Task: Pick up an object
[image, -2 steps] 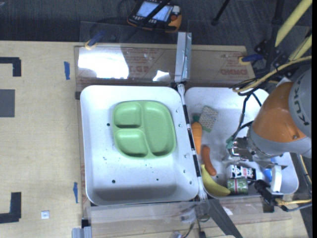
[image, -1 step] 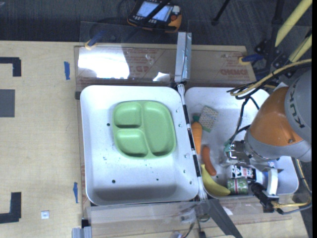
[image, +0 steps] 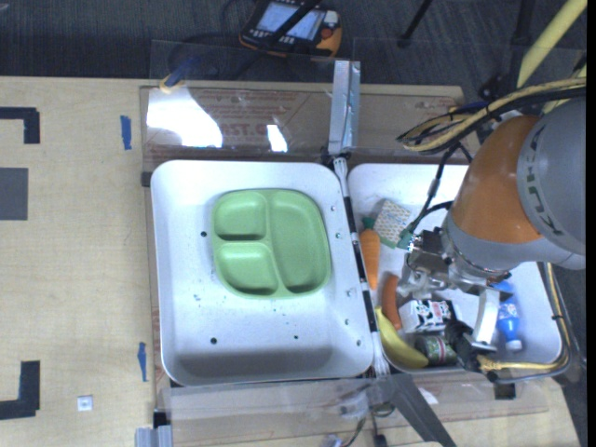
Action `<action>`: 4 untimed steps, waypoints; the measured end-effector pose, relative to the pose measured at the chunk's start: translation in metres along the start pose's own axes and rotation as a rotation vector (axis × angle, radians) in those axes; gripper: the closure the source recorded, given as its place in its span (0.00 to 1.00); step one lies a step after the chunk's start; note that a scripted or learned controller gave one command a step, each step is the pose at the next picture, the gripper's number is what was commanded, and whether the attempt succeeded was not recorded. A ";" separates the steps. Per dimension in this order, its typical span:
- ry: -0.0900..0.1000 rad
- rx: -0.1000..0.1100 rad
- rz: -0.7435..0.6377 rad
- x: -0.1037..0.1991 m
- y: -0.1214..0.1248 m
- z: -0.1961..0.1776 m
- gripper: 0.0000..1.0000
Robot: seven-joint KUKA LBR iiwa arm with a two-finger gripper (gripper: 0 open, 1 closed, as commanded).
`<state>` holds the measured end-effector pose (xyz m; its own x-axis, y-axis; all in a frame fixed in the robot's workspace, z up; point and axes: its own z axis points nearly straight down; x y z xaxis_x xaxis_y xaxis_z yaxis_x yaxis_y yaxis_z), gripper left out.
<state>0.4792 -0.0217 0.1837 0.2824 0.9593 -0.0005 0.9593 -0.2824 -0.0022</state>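
Over right bin [image: 549, 338], arm [image: 521, 189] bent down among clutter.

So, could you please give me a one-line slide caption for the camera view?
KUKA arm's gripper hovers low over toy food crowding the right bin; a green divided plate sits in the left bin.

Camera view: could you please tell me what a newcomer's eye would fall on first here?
Most striking is the grey arm with its orange band, reaching in from the right over the right bin. Next comes the pale green divided plate, lying alone in the left bin. Beneath the arm, a carrot and a banana lie along the right bin's left edge.
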 end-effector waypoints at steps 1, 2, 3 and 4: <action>-0.001 -0.001 0.089 0.017 0.005 0.000 1.00; 0.001 0.003 -0.024 -0.015 0.004 0.000 1.00; -0.001 0.000 0.169 0.036 -0.011 0.000 1.00; -0.001 0.000 0.230 0.044 0.052 -0.029 1.00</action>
<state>0.5419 0.0057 0.2126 0.4937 0.8696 -0.0020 0.8696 -0.4937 -0.0019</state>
